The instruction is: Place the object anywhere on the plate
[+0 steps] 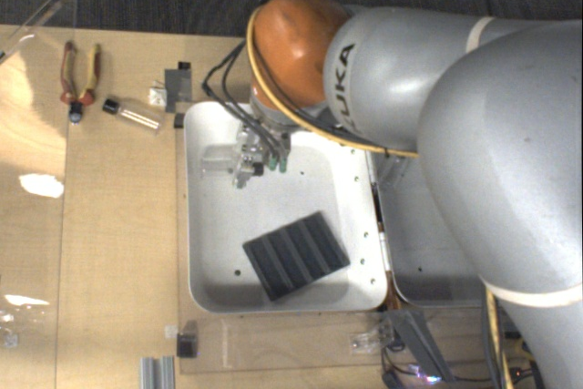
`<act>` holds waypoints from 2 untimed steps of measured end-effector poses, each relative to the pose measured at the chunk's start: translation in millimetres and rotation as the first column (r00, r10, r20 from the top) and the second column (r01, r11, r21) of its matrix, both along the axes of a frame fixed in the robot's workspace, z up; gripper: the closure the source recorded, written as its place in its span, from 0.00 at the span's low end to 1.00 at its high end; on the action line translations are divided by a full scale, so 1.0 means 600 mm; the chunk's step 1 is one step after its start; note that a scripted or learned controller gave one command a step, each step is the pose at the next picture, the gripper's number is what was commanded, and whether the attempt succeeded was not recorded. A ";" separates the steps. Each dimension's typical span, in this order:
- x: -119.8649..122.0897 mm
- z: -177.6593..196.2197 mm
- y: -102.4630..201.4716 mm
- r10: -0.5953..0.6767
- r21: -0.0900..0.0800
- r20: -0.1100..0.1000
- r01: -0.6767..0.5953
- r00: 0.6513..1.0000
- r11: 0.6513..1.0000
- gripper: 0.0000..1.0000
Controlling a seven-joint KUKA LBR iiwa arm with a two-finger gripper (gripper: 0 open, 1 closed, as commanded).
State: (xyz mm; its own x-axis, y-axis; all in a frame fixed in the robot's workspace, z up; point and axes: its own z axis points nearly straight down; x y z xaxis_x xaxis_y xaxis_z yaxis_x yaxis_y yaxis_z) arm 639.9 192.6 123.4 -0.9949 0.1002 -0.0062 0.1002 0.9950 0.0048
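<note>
So nearest the camera, along the bottom edge of the table (pixel 109 269), there's a small black block (pixel 187 344) and a bit of metal rail (pixel 157 372) beside it. Just above that sits the left bin (pixel 205 223), and lying flat in its near half is a dark ribbed slab (pixel 296 255), turned at an angle, apart from the walls. That looks like the plate, though I can't say for sure.

Further up in the same bin, the hand (pixel 248 161) hangs over the far half, close to the back wall and well apart from the slab. It's a blurry clump of metal with a green bit on it. I honestly can't make out how its tips are set or if anything is between them. A pale boxy patch (pixel 217 159) sits just left of it, too washed out to identify.

The big grey arm (pixel 474 123) with its orange band (pixel 291 46) comes in from the right and covers most of the right bin (pixel 428 287).

At the far left of the table are red-handled pliers (pixel 79 77), a small clear vial (pixel 132 113) and a black bracket (pixel 178 85).
</note>
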 end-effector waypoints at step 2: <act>0.051 0.244 0.070 0.378 -0.003 0.006 -0.378 0.926 0.926 1.00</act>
